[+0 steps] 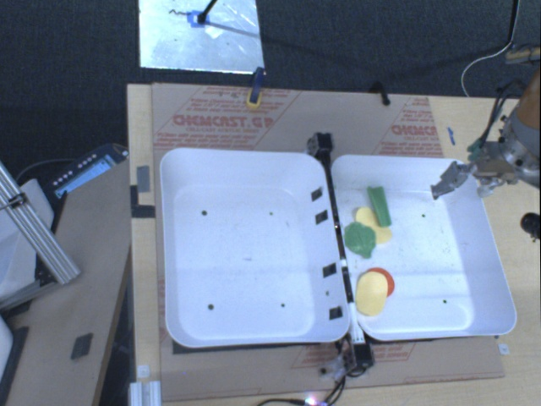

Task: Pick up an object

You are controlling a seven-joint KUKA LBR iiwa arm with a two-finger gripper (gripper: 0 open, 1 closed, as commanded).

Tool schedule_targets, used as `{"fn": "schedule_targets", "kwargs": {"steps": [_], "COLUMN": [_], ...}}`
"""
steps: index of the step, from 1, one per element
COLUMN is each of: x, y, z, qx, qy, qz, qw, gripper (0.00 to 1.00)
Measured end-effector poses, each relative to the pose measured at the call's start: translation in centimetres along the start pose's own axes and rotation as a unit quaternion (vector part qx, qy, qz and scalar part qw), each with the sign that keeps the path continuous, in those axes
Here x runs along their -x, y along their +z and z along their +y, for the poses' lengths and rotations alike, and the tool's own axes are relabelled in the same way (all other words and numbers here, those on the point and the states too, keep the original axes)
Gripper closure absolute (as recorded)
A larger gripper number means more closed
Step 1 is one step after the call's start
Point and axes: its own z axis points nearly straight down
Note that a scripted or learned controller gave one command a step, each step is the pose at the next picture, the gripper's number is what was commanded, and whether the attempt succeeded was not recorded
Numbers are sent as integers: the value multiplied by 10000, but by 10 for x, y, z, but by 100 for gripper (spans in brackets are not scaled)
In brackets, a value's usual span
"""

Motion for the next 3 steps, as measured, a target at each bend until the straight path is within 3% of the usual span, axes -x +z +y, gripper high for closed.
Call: {"fn": "schedule_targets", "kwargs": {"steps": [1,2,3], "x": [-93,-75,-87], "y": [17,158,148], "z": [-27,-60,86], "qx": [-19,-48,73], "qy": [-42,20,-36], "qz": [24,11,-8], "qw": [10000,10000,10000], "gripper": [0,0,0]}}
